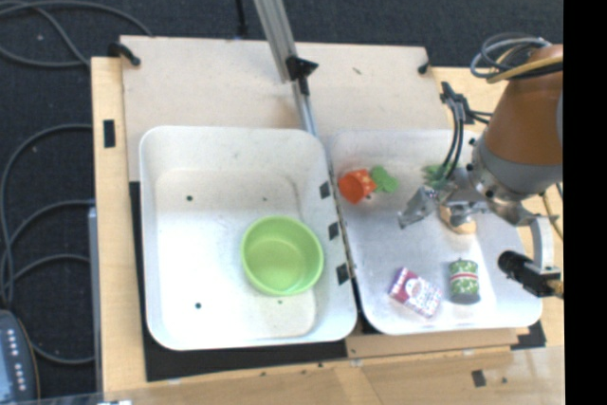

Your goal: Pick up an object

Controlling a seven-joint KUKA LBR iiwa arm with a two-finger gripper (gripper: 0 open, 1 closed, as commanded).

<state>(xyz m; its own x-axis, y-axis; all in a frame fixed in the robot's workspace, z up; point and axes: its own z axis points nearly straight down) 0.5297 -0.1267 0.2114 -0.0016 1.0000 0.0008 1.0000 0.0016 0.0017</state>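
Wooden surface [218,81] bearing two white bins; green bowl [282,254] in left bin [180,166], orange toy [357,186], pink carton [415,291], green can [464,281] in right bin [379,147]; gripper [429,204] at frame right, state of fingers impossible to tell

The arm [526,123] reaches in from the right, end effector [438,204] pointing down-left
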